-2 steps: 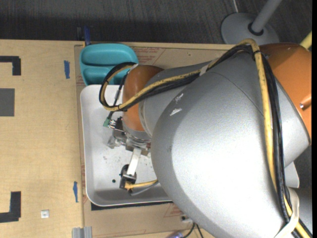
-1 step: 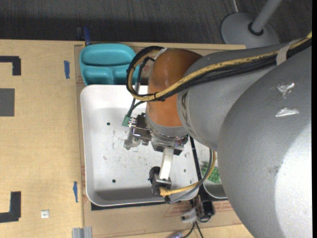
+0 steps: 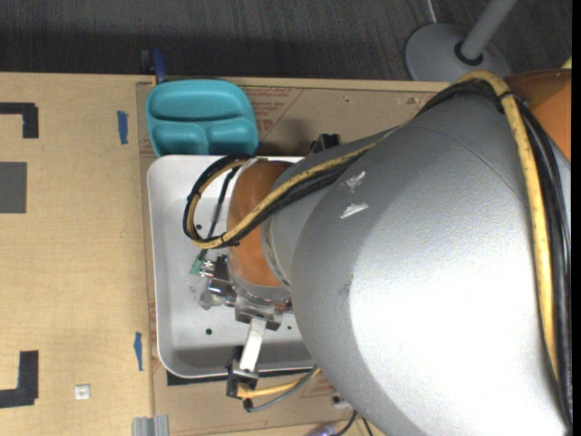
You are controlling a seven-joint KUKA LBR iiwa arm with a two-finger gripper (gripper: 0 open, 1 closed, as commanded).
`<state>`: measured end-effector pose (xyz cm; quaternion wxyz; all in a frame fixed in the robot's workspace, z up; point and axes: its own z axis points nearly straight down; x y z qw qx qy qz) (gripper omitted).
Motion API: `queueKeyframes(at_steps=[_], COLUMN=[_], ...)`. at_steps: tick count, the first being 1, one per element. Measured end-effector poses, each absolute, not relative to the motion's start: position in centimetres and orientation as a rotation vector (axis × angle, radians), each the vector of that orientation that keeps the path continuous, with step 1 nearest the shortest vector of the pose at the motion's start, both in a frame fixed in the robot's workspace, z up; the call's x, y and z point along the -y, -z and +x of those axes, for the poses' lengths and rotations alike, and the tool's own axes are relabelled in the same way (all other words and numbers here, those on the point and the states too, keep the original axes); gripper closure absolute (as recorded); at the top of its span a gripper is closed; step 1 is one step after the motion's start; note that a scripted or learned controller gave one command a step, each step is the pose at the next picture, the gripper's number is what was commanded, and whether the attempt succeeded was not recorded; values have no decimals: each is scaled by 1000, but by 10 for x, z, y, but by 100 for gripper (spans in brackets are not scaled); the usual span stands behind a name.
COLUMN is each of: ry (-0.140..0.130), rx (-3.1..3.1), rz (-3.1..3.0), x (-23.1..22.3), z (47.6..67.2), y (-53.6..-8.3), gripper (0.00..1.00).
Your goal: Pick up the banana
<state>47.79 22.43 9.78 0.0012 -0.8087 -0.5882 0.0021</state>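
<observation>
Gripper (image 3: 215,284) of the grey arm (image 3: 436,271) is being held low inside the white bin (image 3: 156,243), near the middle of the part of the bin floor that is being shown, a little toward the near rim. It is being seen from above and behind, so how wide it is standing cannot be told, and nothing is being seen in its grasp. Just above it, the orange band (image 3: 247,230) of the wrist is being shown, and behind that the thick grey body of the arm is being stretched in from the right, so that the right half of the view is being covered by it.

Place of the banana cannot be told: the right part of the bin is being hidden under the arm, and on the bare white floor at the left of the gripper only the plain surface is being seen.

A teal moulded piece (image 3: 200,116) with two shallow hollows is being kept just beyond the far rim of the bin, with its near edge meeting that rim. The bin is being carried by the brown bench (image 3: 73,271). On the bench, short strips of blue tape (image 3: 123,127) are being seen beside the left rim of the bin, and black marks (image 3: 20,121) are being shown well apart from the bin, near the left edge of the view. Beyond the bench, a grey round base (image 3: 440,53) with a slanted pole is being seen standing on dark carpet (image 3: 227,16).
</observation>
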Motion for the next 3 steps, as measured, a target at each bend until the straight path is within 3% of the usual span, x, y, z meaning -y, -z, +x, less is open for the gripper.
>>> queueKeyframes(at_steps=[1,2,3], ry=[3,0,0], rx=[1300,673,672], rz=[-2856,-3068,-3068], x=[-226,-224,-225], z=[479,479,479], y=[-86,-130,-139], gripper=[0,0,100])
